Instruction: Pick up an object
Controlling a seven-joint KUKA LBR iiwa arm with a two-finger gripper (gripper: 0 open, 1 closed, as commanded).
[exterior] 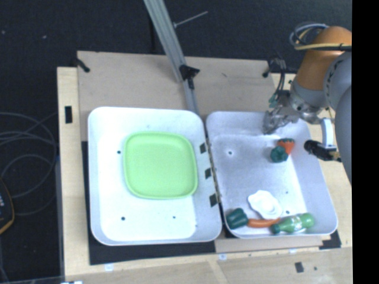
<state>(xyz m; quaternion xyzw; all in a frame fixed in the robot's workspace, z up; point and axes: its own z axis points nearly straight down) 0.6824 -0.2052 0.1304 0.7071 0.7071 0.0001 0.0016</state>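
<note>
We see two white bins side by side on the bench. The left bin [106, 176] carries a light green square plate [160, 164] set a little toward its right half, with bare white floor around it on every side.

The right bin [237, 129] holds the small objects. Near its upper right sits a dark green and orange piece [280, 151], close to the right wall but apart from it. Along the lower edge lies a cluster: a dark green block [235, 218] at lower left, a white rounded item [265, 203] just above an orange stick [262, 222], and a green bottle [293, 223] lying on its side against the lower rim. The middle and upper left of this bin's floor stand open (the widest free room here).

The arm [317, 64] comes in from the upper right of the frame. Its gripper [276, 123] hangs over the upper rim of the right bin, just above and left of the green and orange piece, apart from it. We cannot tell how the fingers stand; nothing shows between them.

A grey pole [169, 37] slants from the top of the frame down to the gap between the bins.
</note>
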